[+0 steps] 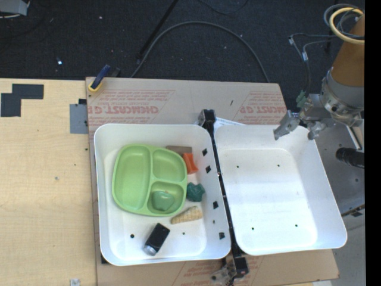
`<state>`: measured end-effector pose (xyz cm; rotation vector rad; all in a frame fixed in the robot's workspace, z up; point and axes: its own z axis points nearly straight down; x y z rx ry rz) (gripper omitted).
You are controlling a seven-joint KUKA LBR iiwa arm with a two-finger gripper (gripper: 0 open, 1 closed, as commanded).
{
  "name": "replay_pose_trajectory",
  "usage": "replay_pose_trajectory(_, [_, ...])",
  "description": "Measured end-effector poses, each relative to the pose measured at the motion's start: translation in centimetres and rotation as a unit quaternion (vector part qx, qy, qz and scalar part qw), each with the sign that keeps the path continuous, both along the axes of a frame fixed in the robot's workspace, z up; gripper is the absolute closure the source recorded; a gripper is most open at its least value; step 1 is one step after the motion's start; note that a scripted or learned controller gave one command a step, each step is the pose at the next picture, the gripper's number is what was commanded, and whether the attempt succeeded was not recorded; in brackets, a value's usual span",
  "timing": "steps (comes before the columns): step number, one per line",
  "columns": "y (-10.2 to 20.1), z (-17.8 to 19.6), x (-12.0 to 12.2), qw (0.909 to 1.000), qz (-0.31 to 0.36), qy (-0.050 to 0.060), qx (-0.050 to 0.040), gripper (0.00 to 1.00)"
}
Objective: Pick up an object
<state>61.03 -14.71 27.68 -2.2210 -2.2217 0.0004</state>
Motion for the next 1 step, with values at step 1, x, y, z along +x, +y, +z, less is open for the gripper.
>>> replay_pose_trajectory(1, [1.21, 0.78, -0.20, 0.9998, 0.020, 0.000, -0.0001, 0.00])
